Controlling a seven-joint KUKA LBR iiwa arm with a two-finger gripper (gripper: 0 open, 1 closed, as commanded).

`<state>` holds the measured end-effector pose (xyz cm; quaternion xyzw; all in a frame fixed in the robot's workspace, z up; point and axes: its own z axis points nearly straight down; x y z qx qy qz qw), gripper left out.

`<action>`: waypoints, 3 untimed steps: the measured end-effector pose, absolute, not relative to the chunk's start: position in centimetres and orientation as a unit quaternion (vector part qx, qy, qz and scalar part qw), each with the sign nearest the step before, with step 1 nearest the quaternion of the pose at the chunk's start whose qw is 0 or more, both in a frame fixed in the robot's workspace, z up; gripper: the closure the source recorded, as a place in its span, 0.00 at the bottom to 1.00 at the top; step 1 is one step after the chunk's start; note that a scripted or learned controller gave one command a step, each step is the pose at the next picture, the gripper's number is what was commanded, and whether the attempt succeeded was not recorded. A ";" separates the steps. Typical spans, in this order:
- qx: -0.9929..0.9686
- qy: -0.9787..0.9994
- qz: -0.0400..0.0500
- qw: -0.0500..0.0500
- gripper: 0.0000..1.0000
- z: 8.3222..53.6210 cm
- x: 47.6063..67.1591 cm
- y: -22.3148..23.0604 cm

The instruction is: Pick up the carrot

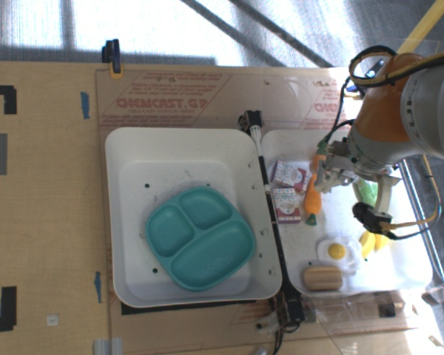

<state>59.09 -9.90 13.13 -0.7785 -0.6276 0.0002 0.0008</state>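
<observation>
Carrot (312, 197), orange and standing nearly on end, lies in the right bin (407, 268), directly below the gripper (327, 173) and touching or nearly touching its fingertips. The gripper, carried on the grey arm (429, 117) with its orange band (381, 109), points down into the bin; whether the fingers are apart or closed on the carrot cannot be told from this slanted view, since the wrist hides much of them. Just to the left of the gripper rest two small printed packets (287, 191), one above the other, beside the bin's left wall. Below the gripper and slightly right sits a toy fried egg (336, 251), with a brown bread roll (323, 277) under it. To the gripper's right a green object (367, 191) and a yellow banana (370, 242) are partly hidden by a black cable. Well to the left, the left bin (126, 161) holds a teal divided plate (200, 237).
</observation>
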 end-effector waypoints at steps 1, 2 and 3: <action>-0.617 -0.786 -0.008 -0.031 1.00 10.5 55.6 -10.5; -0.620 -0.784 -0.002 -0.009 1.00 9.2 49.6 -10.4; -0.618 -0.786 -0.004 -0.006 0.00 9.0 49.6 -9.9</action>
